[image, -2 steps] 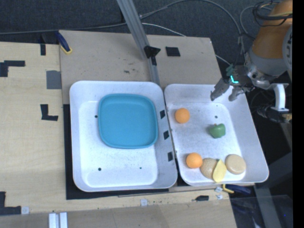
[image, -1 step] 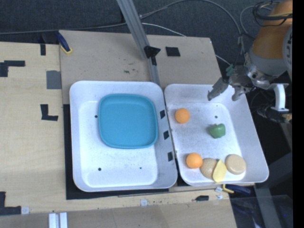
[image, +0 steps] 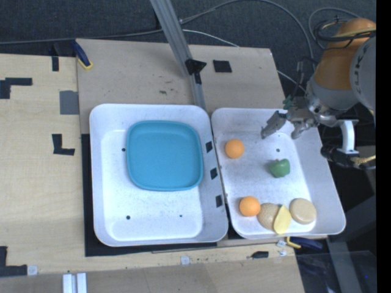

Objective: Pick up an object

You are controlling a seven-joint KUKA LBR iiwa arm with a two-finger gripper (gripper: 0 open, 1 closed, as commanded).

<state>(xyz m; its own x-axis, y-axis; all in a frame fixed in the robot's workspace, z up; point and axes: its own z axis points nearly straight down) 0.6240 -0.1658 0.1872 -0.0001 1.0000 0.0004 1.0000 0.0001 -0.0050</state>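
Note:
My gripper hangs open over the far right part of the right bin, with nothing between its fingers. Below it in that bin lie an orange ball to its left and a green pepper-like piece just in front of it. Along the near edge of the bin sit a second orange ball, a tan lump, a yellow wedge and a beige round piece.
The left bin holds a blue square plate. A slanted metal pole rises behind the bins. Cables run across the dark floor at the back right.

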